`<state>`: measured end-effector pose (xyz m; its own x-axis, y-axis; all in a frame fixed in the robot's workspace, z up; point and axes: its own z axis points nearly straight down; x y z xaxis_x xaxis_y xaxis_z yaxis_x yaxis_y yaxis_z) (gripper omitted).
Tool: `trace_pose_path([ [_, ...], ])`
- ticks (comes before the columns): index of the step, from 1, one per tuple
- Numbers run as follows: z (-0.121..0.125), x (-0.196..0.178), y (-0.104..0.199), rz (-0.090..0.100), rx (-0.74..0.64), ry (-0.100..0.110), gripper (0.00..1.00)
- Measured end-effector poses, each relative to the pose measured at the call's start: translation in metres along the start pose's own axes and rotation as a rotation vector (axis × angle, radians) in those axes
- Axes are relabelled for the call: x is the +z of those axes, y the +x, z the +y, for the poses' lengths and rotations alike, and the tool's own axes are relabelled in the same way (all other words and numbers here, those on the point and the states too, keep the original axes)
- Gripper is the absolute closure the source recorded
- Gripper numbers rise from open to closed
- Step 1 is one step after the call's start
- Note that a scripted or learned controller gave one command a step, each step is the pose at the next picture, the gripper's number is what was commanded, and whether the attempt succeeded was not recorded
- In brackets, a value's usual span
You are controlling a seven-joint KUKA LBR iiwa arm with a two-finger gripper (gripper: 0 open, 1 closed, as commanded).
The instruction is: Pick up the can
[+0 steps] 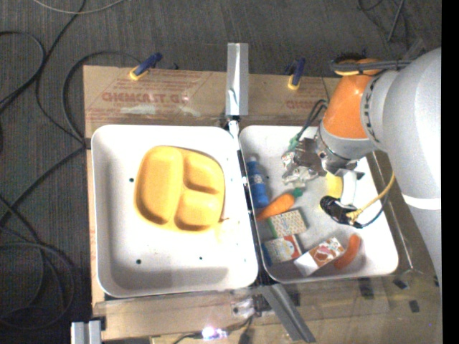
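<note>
A short can with a green patterned label lies on its side in the middle of the right bin. My gripper hangs over the bin's upper part, a silvery metal cluster below the orange wrist band. It is above and slightly right of the can, apart from it by the width of the carrot. A small green item peeks out just under the gripper.
The right bin also holds a blue bottle along its left wall, a red-and-white carton, a second carton, a red sausage and a yellow item. A yellow divided tray lies in the left bin.
</note>
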<state>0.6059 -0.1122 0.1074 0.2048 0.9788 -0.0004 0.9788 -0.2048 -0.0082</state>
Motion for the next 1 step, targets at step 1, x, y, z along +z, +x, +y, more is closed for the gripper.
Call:
trace_pose_path([
  [1,0.0000,0.0000,0.0000,0.000,0.000,0.000,0.00],
])
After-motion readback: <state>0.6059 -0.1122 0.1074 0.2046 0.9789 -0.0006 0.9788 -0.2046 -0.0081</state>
